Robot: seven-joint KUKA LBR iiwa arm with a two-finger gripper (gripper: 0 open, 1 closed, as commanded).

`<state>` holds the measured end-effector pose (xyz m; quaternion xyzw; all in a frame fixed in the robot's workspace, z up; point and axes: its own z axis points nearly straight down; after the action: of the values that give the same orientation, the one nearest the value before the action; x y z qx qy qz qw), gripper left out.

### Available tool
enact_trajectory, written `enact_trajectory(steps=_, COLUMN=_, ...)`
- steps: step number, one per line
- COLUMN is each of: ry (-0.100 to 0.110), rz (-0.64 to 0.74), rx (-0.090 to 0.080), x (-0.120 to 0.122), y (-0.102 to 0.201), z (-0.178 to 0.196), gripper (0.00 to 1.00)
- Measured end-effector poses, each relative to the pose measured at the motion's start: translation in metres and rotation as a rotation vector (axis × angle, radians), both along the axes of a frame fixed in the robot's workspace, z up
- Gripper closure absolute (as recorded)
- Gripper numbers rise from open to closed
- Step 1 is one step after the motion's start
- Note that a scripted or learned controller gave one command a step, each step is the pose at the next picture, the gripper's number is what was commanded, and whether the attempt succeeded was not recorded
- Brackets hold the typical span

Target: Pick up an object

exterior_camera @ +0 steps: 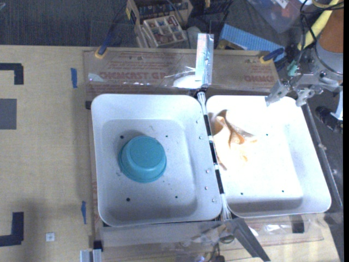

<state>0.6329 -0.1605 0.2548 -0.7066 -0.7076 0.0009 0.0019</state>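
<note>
Orange object (233, 136) — just one of it — sits in the upper left part of the right bin (305, 201), close to the divider between the bins. It's washed out by glare, so the shape is hard to read, but its long axis looks to run from upper left down to lower right. One blue bowl (143, 158) sits upside down in the middle of the left bin (109, 113). Two white bins total. The gripper (286, 93) hangs at the right bin's upper right corner — can't tell how it's set.
</note>
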Motion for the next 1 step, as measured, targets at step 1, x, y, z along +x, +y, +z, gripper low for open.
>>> enact_trajectory(steps=1, ry=-0.002, rz=0.072, rx=-0.001, x=-0.0095, y=0.0453, z=-0.1429, gripper=0.0)
